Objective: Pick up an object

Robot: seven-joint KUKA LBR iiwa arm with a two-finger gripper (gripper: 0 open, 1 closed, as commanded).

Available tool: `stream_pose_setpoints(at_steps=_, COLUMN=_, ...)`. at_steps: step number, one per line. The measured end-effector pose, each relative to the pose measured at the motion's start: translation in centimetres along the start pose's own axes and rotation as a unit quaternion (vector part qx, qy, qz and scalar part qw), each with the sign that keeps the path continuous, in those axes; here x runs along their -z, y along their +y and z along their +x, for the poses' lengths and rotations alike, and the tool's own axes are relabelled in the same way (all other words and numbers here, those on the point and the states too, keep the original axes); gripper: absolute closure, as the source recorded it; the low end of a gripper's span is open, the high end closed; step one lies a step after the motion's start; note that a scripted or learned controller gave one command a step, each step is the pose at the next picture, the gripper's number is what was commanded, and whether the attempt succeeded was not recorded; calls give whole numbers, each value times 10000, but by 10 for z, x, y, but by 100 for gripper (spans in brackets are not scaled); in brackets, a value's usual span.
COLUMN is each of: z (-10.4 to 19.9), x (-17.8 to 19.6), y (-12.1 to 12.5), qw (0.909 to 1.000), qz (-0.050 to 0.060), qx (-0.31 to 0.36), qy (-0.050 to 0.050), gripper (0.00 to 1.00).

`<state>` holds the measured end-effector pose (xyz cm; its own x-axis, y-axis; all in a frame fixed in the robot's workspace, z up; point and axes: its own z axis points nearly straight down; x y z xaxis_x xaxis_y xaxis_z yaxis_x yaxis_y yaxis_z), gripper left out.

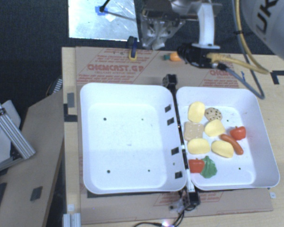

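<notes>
Several toy foods (213, 138) seemingly below end effector (154, 39)

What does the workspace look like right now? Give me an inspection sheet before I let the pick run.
Surface: bench bears a cardboard sheet with two white bins side by side, left bin and right bin.
Job's things: all in the right bin, bunched toward its left half: yellow pieces, a speckled cookie, a tan slice, a red pepper, a sausage, a red piece touching a green piece.
Clutter: small orange item and yellow-blue clip on the cardboard behind the bins.
Gripper: gripper raised behind the bins, nothing seen between its fingers.
Cables: yellow and grey cables cross the right rear.
Surroundings: aluminium frame at left.
</notes>
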<state>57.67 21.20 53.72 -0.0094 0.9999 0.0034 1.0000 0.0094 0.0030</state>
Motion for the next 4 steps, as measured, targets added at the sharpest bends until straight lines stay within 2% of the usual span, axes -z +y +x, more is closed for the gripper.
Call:
stream_pose_setpoints(at_steps=1, z=17, x=-4, y=80, qw=10000, qz=0, qx=-26, qy=-19, gripper=100)
stream_pose_setpoints(at_steps=2, z=21, x=-2, y=92, qw=10000, qz=-3, qx=-22, qy=-16, gripper=100)
stream_pose_setpoints(at_steps=4, z=21, x=-2, y=84, qw=10000, qz=7, qx=-26, qy=-20, gripper=100)
